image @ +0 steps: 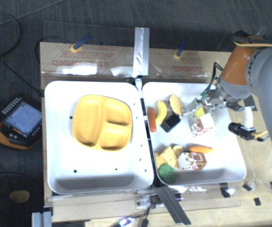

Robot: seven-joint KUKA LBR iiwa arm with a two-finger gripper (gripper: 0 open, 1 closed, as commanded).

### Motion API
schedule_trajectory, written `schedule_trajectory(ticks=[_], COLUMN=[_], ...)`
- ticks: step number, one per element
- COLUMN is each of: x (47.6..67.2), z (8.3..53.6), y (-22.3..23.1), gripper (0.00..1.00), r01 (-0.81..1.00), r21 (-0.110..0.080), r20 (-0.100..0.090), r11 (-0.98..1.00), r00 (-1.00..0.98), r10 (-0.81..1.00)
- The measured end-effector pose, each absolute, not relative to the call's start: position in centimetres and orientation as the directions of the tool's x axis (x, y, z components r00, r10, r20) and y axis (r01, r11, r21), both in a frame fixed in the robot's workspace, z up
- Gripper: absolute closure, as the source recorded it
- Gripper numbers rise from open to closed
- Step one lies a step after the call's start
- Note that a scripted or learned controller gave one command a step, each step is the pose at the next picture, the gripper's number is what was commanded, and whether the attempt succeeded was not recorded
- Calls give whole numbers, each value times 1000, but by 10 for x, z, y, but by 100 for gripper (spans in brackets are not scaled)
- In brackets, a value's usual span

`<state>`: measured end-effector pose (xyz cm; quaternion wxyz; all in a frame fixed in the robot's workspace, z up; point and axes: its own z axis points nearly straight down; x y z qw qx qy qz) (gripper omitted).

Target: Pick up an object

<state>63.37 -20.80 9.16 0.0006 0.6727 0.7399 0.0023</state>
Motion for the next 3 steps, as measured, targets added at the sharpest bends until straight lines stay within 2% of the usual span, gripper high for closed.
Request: schedule_trajectory(ticks=[1,2,3], x=[634,660,656], z=[101,182,169], y=[-209,-161,-169], gripper=[100,100,100], r01=[995,998,1000], r21=[3,0,-2], r20=[-4,-2,0], r11=[97,69,-1], r00=[-97,-69,1], r10=[995,998,1000])
